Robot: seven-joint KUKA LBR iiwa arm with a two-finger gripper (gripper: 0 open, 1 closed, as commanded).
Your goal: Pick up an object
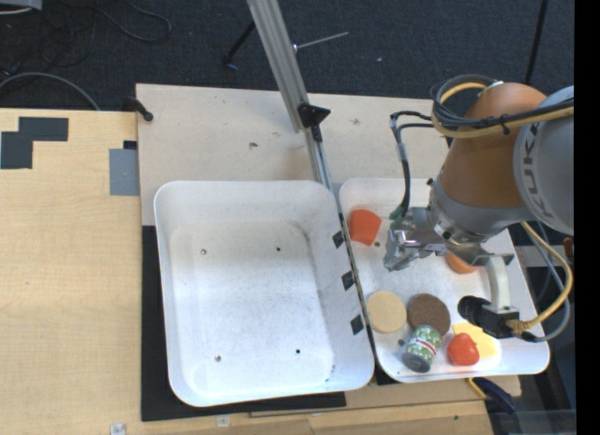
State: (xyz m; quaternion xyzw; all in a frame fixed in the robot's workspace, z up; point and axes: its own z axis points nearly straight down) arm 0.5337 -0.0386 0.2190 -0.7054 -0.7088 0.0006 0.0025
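My gripper point(397, 253) hangs over the middle of the right bin point(534, 360), its metal fingers pointing down and left. An orange-red cup-like block point(364, 227) sits just left of it, near the bin's left wall. Below the gripper lie a tan disc point(385, 311) and a brown disc point(429, 311). At the bin's front lie a small green-labelled can point(422, 347), a red tomato-like piece point(463, 351) and a yellow piece point(476, 335). An orange object point(461, 262) peeks out under the wrist. Nothing shows between the fingers.
The left bin point(187, 208) is a wide white tray beside the right one. A slanted metal rail point(281, 58) runs from the top down to the divider between the bins. The arm's bulk covers the right bin's upper right.
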